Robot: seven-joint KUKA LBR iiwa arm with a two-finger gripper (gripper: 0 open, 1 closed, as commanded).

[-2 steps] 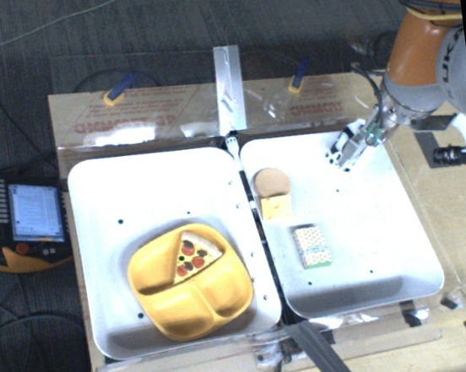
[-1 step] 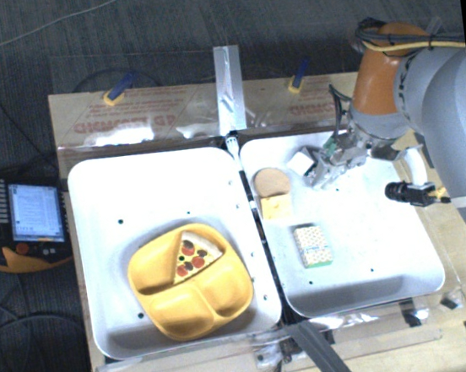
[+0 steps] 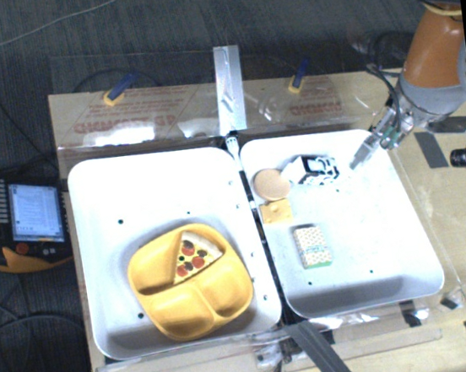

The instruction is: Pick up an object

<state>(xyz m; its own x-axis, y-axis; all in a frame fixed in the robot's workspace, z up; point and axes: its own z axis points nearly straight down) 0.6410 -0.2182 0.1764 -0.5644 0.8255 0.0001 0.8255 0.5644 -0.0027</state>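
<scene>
Here, the gripper (image 3: 363,153) hovers at the right bin's (image 3: 409,226) upper edge, jaw state impossible to tell; nothing lifted yet, grasp remains.

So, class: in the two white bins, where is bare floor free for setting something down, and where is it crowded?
Right bin: bare right of the patterned box and along the front wall. Left bin: bare behind and left of the yellow tray holding the pizza slice. Crowded: the right bin's back-left corner, with round disc, tan square and black-and-white item.
</scene>
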